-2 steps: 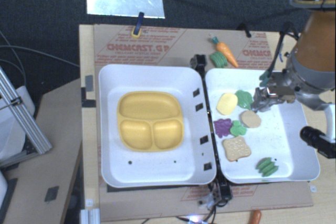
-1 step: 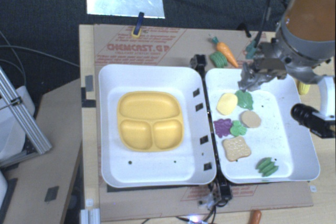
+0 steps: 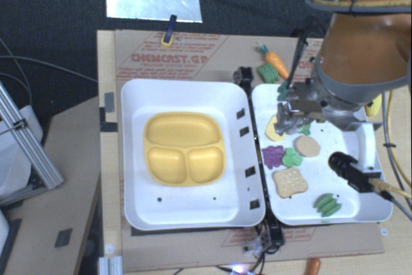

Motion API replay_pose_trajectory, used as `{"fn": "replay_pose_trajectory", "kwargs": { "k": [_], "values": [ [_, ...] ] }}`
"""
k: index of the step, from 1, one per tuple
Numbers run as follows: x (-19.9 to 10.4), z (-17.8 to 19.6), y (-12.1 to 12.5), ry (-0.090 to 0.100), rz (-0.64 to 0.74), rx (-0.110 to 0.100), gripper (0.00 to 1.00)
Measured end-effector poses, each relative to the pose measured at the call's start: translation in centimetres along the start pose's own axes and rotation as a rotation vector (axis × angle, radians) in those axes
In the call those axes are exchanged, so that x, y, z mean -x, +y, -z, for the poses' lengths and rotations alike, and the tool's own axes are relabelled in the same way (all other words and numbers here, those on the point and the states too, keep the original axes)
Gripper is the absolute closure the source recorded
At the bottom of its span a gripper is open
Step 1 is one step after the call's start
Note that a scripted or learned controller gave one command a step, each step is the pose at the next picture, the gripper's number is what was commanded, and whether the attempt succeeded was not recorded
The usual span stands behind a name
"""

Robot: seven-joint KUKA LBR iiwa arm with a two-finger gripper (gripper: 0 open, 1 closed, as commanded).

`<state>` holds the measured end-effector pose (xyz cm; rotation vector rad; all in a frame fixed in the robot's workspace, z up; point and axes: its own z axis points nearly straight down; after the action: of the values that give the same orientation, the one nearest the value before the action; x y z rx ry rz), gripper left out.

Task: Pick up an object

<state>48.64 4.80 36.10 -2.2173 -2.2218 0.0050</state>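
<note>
My gripper (image 3: 289, 122) hangs low over the upper left part of the right bin (image 3: 373, 206). Directly under it lies a pale yellow piece (image 3: 274, 133), partly hidden by the gripper. Whether the two touch I cannot tell. Just in front of the gripper a round tan cookie (image 3: 308, 147) lies next to a small green piece (image 3: 291, 157) and a purple bunch of grapes (image 3: 273, 155). Nearer the front are a slice of toast (image 3: 290, 182) and green bean pods (image 3: 327, 204).
The left bin (image 3: 138, 203) holds a yellow divided plate (image 3: 185, 147). An orange carrot (image 3: 276, 62) and a green piece (image 3: 267, 73) lie on the cardboard behind the right bin. The arm's big orange-grey body covers the right bin's back right.
</note>
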Motion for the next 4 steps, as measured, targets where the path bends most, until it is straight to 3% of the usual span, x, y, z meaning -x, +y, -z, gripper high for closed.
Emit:
{"fn": "replay_pose_trajectory", "kwargs": {
  "k": [1,2,3,4],
  "values": [
    [2.9,-4.8,0.0,-0.001,-0.004,0.002,1.00],
    [-0.1,-18.4,-0.1,0.001,0.001,-0.007,1.00],
    [0.0,-16.6,0.2,0.002,-0.001,0.007,1.00],
    [-10.4,-21.7,0.3,0.004,0.011,0.000,1.00]
  ]
}}
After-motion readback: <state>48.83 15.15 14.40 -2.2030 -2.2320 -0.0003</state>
